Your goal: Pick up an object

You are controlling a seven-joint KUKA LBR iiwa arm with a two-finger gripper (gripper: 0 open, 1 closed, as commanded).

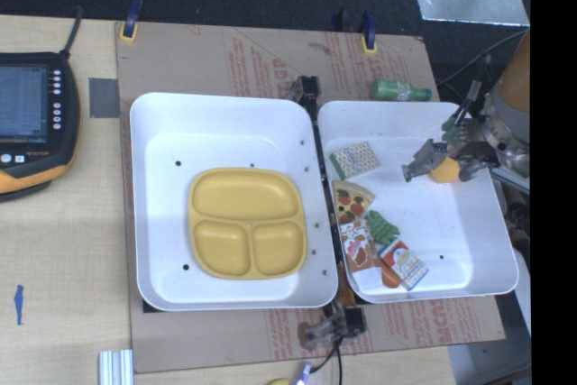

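Bench seen from above at a slant, bearing two shallow white bins side by side on a brown cardboard sheet. Left bin (153, 194): holds a yellow divided tray (246, 222) with one long compartment above two smaller ones. Right bin (478, 239): holds a loose group of flat items along its left side, namely a checkered card (358, 159), a pizza-slice piece (350, 201), a green leafy piece (382, 226) and printed packets (388, 259) at lower centre. Gripper (431, 162): enters from the right edge of the frame and sits over the upper right part of the right bin, dark fingers pointing left. A small yellow-orange object (444, 170) lies immediately beside the fingers; whether it is clasped between them, and how far the jaws are parted, cannot be told. Green bottle (400, 90): lies on the cardboard above the right bin. Handheld control pendant (34, 123): rests at the left edge of the frame.
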